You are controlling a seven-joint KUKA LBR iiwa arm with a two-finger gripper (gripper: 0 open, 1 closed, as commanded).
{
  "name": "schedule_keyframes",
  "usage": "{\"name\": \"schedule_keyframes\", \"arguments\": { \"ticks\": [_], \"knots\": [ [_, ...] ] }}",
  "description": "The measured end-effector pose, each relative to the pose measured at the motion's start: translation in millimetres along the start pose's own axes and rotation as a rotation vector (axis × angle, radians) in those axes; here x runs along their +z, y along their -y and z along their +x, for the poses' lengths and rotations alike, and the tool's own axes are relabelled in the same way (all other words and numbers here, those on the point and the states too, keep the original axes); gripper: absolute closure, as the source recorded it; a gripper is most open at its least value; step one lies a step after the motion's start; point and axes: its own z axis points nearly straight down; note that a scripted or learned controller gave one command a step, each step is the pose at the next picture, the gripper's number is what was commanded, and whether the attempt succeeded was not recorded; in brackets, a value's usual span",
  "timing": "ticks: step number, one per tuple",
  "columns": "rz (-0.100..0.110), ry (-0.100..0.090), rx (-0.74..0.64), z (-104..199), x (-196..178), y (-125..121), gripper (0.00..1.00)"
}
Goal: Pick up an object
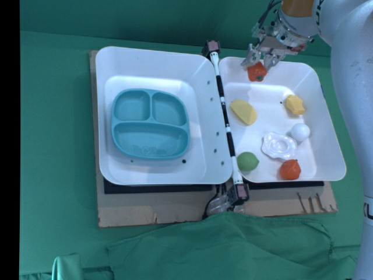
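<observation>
Fingers of my gripper (258, 65) pinch a small orange-red toy fruit (256, 72) at the far left corner of the right bin (326, 156), with the teal divided plate (150, 124) lying in the left bin (111, 63)

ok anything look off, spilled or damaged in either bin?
Nothing spilled or broken. The one oddity: the cardboard sheet under the bins has a torn, ragged front edge. The teal divided plate sits flat in the left bin.
</observation>
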Motion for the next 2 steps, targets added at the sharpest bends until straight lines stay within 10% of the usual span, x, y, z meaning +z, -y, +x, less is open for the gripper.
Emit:
{"name": "schedule_keyframes", "arguments": {
  "ticks": [2],
  "knots": [
    [-0.002,0.000,0.000,-8,-121,-10,1.00]
  ]
}}
